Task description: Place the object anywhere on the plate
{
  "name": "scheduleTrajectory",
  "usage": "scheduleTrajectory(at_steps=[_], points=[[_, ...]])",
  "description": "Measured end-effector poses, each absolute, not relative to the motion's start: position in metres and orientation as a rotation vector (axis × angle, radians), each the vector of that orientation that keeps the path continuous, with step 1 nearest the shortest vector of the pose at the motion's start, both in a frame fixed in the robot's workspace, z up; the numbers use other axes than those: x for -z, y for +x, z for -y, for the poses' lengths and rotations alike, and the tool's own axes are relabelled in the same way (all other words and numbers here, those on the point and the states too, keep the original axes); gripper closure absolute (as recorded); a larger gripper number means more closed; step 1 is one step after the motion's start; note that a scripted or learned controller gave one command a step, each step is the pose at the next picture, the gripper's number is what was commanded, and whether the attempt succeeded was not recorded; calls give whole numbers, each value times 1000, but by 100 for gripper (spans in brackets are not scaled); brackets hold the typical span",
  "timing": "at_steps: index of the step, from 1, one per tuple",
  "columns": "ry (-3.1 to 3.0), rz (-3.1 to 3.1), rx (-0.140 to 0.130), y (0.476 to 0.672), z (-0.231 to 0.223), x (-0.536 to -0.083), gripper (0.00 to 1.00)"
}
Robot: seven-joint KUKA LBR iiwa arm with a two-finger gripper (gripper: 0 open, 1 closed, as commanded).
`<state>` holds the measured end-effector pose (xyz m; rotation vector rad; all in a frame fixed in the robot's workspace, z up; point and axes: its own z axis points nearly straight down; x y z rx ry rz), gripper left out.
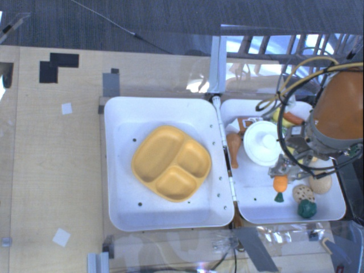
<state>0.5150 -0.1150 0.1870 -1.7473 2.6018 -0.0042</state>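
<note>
A yellow plate (pixel 171 162) with three compartments lies in the middle of the left bin (pixel 119 209). The arm reaches over the right bin (pixel 335 212) from the right. Its gripper (pixel 282 168) hangs low in that bin, just above a small orange toy carrot with a green top (pixel 279 185). The carrot sits right under the gripper's tip, and I cannot tell if the two touch. The arm's orange band (pixel 341 104) hides the bin's back right part.
The right bin also holds a white round bowl (pixel 263 143), a brown drumstick-shaped toy (pixel 233 147), a chocolate chip cookie (pixel 303 193), a dark green toy (pixel 307 209), a beige egg-like piece (pixel 320 183) and a printed box (pixel 247 122). A ridge (pixel 224 152) divides the bins.
</note>
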Motion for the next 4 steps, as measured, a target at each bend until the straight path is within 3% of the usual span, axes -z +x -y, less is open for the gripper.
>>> scheduleTrajectory(at_steps=[1,3,4], points=[[-1574,-2703,4,601,45,-228,100],[-2147,-2277,2,618,-117,-244,100],[-2145,-2281,2,618,-115,-243,0]])
